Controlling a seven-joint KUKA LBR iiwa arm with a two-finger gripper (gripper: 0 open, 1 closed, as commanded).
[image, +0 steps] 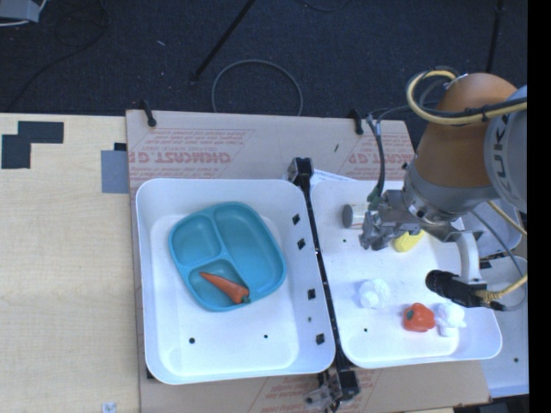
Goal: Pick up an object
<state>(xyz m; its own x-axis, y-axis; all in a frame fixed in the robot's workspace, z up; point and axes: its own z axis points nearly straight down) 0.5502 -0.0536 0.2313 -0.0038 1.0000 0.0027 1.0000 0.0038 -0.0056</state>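
You've got two white bins [172, 351] that look like smooth, slightly glossy plastic, sitting on plain matt cardboard [215, 149] with red print. The blue divided plate [258, 248] reads as smooth matt plastic too, and the bench top [60, 274] looks like pale matt wood.

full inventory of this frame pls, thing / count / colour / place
bins: 2, white, side by side on the bench
divided plate: 1, blue, in the left bin
carrot: 1, orange, in the plate's lower compartment
red object: 1, red-orange, lower part of the right bin
white objects: 2, white, right bin; one mid-bin, one beside the red object
yellow object: 1, yellow, right bin, partly hidden next to the gripper
cardboard sheet: 1, brown, under the bins
arm: 1, grey and orange, over the right bin
gripper: 1, dark grey, low over the right bin
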